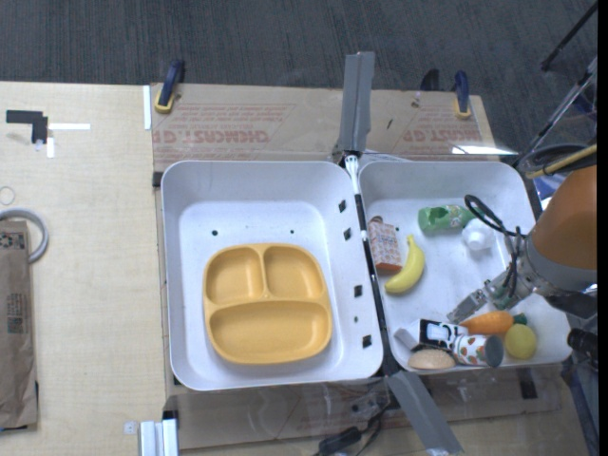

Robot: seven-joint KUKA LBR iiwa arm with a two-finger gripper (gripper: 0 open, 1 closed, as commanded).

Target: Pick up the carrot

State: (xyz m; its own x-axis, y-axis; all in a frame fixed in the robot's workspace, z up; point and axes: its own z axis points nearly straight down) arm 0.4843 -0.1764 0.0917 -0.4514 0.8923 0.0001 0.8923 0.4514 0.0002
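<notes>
In the camera view, the worktop (76,283) carried two white bins side by side. The left bin (180,255), at the centre of the frame, held a yellow divided plate (268,302). The right bin (513,183) held the clutter: a banana (408,266) near its left wall, a small red-and-white carton (384,243) just beside the banana, a green item (443,218) toward the upper middle, and a white lump (478,240) near it. The carrot (490,322) lay toward the lower right of the frame, roughly level, with a yellow lemon (521,341) just to its right and a patterned can (475,350) below it. The arm (570,236) came in from the right edge, its orange band above the wrist. The gripper (484,299) hung low just above the carrot's left end; whether the jaws were released or clenched could not be told, and nothing showed between them.
</notes>
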